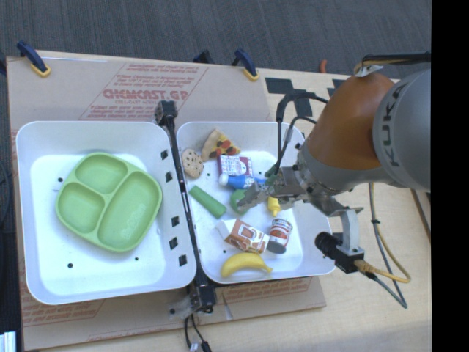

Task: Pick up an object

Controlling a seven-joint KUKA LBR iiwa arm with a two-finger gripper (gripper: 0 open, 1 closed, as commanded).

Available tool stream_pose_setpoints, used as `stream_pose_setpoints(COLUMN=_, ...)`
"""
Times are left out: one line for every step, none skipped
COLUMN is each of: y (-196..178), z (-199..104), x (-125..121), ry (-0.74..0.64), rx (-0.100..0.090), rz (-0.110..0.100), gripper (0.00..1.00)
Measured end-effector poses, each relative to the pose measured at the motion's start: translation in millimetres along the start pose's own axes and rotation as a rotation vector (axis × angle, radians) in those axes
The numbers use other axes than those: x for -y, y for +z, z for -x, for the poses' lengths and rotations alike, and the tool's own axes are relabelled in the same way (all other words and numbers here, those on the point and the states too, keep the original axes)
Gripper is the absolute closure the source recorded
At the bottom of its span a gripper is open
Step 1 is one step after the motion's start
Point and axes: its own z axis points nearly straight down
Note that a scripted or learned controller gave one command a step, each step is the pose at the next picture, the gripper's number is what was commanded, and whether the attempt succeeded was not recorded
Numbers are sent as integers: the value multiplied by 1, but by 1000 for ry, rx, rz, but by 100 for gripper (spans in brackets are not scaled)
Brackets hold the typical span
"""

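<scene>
While low in the right bin, pincer just beside green cylinder

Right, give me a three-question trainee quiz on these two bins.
1. True or false: the green divided plate lies in the left bin.
2. Which item lies nearest the right bin's front edge: A pizza slice, B banana, C cookie?
3. Fill in: the end effector hovers over the ___ bin.

Key: 1 true; 2 B; 3 right.
</scene>
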Motion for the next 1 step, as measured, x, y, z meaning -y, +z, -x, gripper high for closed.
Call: stream_pose_setpoints(y=141, z=-1, x=-37, ry=-2, rx=1, rz=0, gripper=0)
